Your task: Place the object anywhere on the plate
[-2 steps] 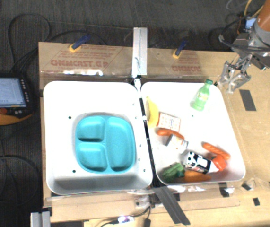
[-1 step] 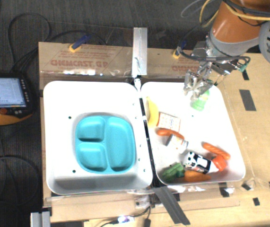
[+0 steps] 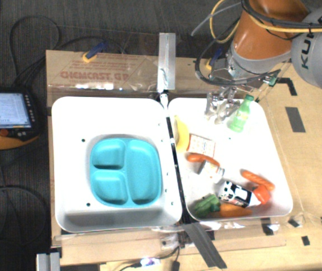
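A turquoise three-compartment plate (image 3: 126, 171) lies flat in the left bin (image 3: 70, 117), its compartments bare. A pale green bottle (image 3: 239, 116) with a darker green cap sits tilted near the right bin's (image 3: 276, 151) far edge.

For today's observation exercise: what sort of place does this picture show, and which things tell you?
Probably a robotics lab test bench: a KUKA arm reaching over two white bins, a handheld control pendant on the floor, and loose cables.

plate (image 3: 126, 171): turquoise | bins (image 3: 70, 123): white | bottle (image 3: 240, 116), upper right: pale green | banana (image 3: 180, 130): yellow | carrot (image 3: 234, 210): orange | toy cow (image 3: 237, 193): black-and-white patches
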Robot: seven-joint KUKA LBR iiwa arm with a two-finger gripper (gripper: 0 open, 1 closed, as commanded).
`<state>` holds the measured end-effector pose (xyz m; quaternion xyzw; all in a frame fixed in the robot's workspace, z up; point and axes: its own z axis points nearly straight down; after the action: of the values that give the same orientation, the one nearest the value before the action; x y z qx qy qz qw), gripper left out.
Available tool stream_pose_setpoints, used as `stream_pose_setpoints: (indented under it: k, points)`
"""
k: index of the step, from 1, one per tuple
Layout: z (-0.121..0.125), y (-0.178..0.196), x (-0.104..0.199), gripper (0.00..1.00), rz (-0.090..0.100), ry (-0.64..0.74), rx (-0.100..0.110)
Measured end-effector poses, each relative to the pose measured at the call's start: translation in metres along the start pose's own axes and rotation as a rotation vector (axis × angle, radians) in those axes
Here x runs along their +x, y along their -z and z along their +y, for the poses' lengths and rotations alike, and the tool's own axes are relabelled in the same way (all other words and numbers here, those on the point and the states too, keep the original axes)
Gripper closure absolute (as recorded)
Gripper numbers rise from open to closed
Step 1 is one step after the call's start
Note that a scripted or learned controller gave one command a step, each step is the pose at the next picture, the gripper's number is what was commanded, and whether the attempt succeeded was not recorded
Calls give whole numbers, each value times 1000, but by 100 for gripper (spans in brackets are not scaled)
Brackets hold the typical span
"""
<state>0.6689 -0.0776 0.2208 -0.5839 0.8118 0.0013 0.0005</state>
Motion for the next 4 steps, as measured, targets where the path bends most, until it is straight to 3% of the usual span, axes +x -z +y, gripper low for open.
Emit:
stream_pose_setpoints:
  k: [1, 2, 3, 4]
  points:
    - [77, -40, -17, 100, 2, 175, -3]
    - [146, -3, -42, 100, 1, 366, -3]
    - [206, 3, -58, 100, 1, 608, -6]
    - [233, -21, -108, 100, 0, 851, -8]
